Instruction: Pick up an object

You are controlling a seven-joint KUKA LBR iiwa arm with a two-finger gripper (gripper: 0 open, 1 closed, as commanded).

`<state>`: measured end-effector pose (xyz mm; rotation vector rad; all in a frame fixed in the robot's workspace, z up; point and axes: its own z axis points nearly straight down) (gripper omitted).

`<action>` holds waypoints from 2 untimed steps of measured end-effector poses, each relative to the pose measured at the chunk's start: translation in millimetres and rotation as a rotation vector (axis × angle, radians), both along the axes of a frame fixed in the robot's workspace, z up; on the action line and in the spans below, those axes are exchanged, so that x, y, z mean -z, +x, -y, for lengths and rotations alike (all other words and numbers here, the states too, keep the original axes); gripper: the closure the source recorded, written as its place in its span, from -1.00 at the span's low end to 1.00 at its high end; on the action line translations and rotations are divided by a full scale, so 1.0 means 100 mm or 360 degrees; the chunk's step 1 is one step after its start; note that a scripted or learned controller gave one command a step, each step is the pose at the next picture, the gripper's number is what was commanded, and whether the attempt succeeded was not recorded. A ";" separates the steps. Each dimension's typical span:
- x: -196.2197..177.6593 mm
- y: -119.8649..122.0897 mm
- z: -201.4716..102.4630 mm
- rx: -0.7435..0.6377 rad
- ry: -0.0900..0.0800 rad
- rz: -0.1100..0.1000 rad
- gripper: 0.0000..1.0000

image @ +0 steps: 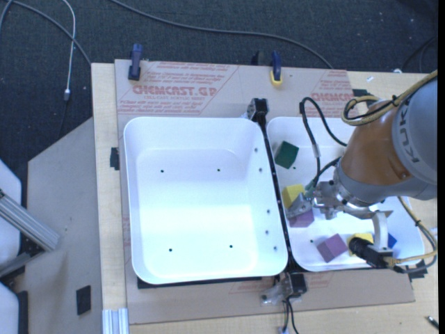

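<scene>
White plastic walls of the left bin point(201, 207) and the right bin point(306, 254) touch along one shared edge down the middle of the view. A black clip point(259, 107) sits at the far end of that edge and a second clip point(295, 282) at the near end. Both bins stand on a sheet of printed cardboard point(181, 82), held to the pale surface point(104, 186) along the far side by a blue clamp point(135, 60) and a blue and yellow clamp point(277, 70). The left bin's floor lies open, plain white from wall to wall. The right bin is tighter: the grey and orange arm point(379, 152) reaches in from the right and covers much of its right half, leaving room along the far wall and in the near left corner.

In the right bin a green block point(286, 154) sits far left, near the shared wall. A yellow block point(292, 193) lies just beside that wall at mid depth, with a purple block point(301, 219) touching its near side. The gripper point(304, 206) is low over these two, about where they meet; whether its grip is spread or closed cannot be made out. A second purple block point(332, 247) lies apart, close to the near wall, and a blue piece point(391, 241) peeks out at the near right beneath the arm
</scene>
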<state>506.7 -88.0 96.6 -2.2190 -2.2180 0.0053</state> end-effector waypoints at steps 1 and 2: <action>-0.13 0.02 0.00 -0.0001 -0.0001 0.0009 1.00; -0.72 -0.05 -0.01 -0.0001 -0.0002 0.0016 1.00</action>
